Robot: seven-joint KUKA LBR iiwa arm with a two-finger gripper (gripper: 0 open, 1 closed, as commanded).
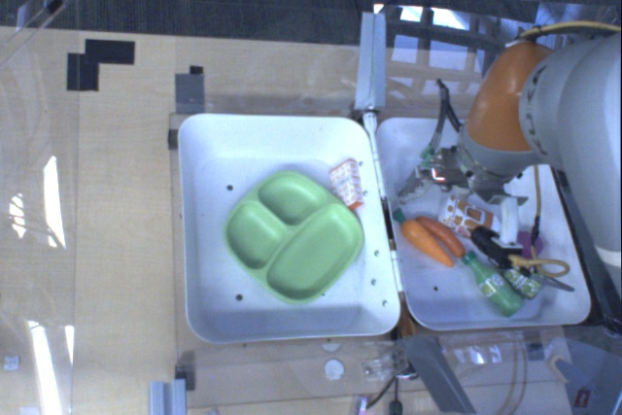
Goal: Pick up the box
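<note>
Reaching in from the right, the grey arm with its orange wrist band (505,107) hangs over the far part of the right white bin (573,306). Its two-finger gripper (437,175) sits low near that bin's left wall. You cannot tell from this view how the tool is set or whether it has hold of anything, as the wrist hides much of it.

Locate the task's thing first. The small flat white box with red-orange print (346,184) lies in the left white bin (209,296), at its right edge towards the far corner, resting against the rim of the light green three-compartment plastic tray (294,235). Its long axis appears to run roughly from far to near along the bin wall.

Note the key relation: the box lies to the camera's left of the gripper, near but across the divider between the two bins. The coming move probably requires a lift clear of both walls, then a descent.

Check the surroundings. An orange carrot-shaped toy (429,241), a green bottle (491,285) and a small patterned packet (461,212) lie just nearside of the gripper. The tray edge crowds the box on one side.
</note>
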